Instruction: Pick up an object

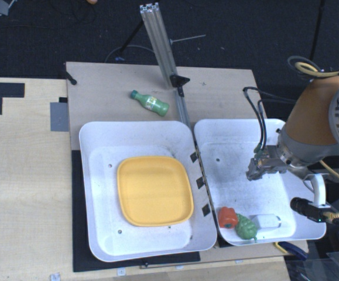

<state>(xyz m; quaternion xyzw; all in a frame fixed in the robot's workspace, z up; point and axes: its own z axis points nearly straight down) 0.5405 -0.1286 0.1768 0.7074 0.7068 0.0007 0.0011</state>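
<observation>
Where the gripper (262, 170) hangs: over the bare middle of the right bin (228, 151), with nothing seen in it.
Grip: it cannot be told if the gripper is open or closed, as it is small and dark from above.
Things to pick: a red toy (227, 217), a green toy (246, 228) and a pale white thing (267, 220) are bunched in the near corner of the right bin, well apart from the gripper.
How they lie: the red toy and the green toy are touching, and the white thing is just beside the green toy.
Best pick: the red toy is likely best, since one side of it is free.
Move needed: the gripper should be brought over the toy first, then opened wide, then let straight down.
Care: the bin wall is close by and could be bumped, and two toys could be caught at once.
Other things: a yellow plate (155, 190) lies flat in the left bin (99, 157), and it looks hard to pinch.
Far off: a green bottle (150, 102) lies on its side on the bench (216, 92), behind the bins.
</observation>
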